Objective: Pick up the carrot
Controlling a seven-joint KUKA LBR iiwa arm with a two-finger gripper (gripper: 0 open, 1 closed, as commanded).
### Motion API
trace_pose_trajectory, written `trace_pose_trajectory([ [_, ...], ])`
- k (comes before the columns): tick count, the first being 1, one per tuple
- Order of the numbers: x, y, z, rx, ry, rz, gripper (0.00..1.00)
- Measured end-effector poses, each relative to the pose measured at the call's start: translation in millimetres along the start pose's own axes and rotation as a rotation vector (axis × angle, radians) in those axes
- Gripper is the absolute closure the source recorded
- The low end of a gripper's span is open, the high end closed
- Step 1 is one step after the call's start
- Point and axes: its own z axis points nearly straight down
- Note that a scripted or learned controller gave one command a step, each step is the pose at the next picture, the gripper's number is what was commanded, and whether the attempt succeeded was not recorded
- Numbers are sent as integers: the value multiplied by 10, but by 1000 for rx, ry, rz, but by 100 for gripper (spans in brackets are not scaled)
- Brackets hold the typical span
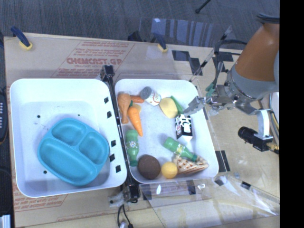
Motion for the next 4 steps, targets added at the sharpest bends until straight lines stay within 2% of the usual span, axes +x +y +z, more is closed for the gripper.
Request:
trace_pose_trajectory([
  [1,782,175,1462,14,5,68,0],
  [2,849,960,1973,1,-2,323,0],
  [3,857,959,1872,8,0,313,100],
  [4,1553,24,930,-4,5,309,100],
])
